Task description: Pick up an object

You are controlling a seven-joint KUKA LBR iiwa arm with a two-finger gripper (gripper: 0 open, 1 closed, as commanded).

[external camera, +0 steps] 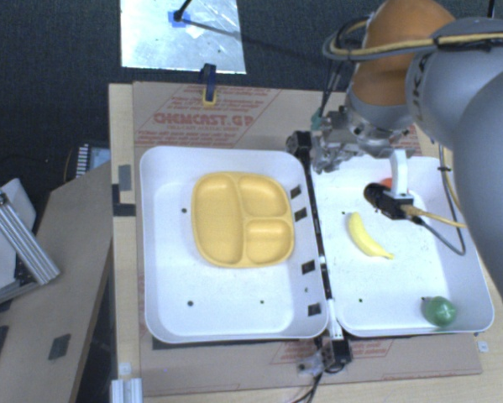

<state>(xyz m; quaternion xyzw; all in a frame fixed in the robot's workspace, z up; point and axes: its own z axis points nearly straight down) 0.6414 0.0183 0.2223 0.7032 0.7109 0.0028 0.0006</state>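
- Yellow banana (368, 236) lies about mid-way across the right bin (469, 309), apart from its walls.
- A green round fruit (439, 311) sits in that bin's near right corner, well apart from the banana.
- The left bin (163, 309) holds a yellow divided plate (241, 218), lying flat near its middle.
- The claw (325, 159) hangs over the right bin's far left corner, close to the wall between the bins; whether it is wide or narrow I cannot tell.
- Both bins rest on brown cardboard (209, 116) covering the worktop.
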